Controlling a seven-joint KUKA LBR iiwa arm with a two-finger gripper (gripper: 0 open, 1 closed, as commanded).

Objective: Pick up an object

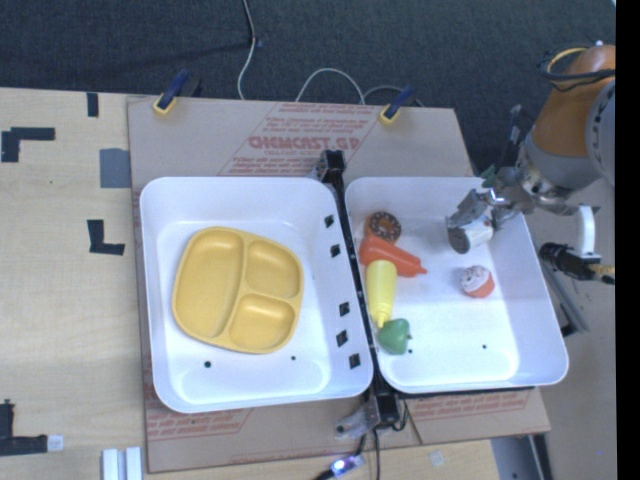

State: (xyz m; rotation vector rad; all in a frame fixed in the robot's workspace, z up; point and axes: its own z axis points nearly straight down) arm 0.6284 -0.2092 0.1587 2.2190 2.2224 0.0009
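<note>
Camera view: the arm [575, 133] comes in from the right, and its pincer [470, 230] hangs over the upper part of the right bin [520, 363]. I cannot tell from here how the pincer is set, and nothing is visibly caught in it.

The pickable things lie loose in that bin, likely tipped in for grabbing. A small red and white piece [477, 282] sits just below the pincer, nearest to it and probably the easiest target. Left of the pincer, crowded along the divider, are a brown doughnut [384, 227], an orange carrot [393, 256], a yellow bottle [381, 290] and a green pepper [394, 336].

Well to its left, the other bin [165, 203] holds a yellow compartment plate [238, 289].

Both bins rest on cardboard [290, 143] clamped to the counter [60, 268]. Its red print is too blurred to read with confidence.
</note>
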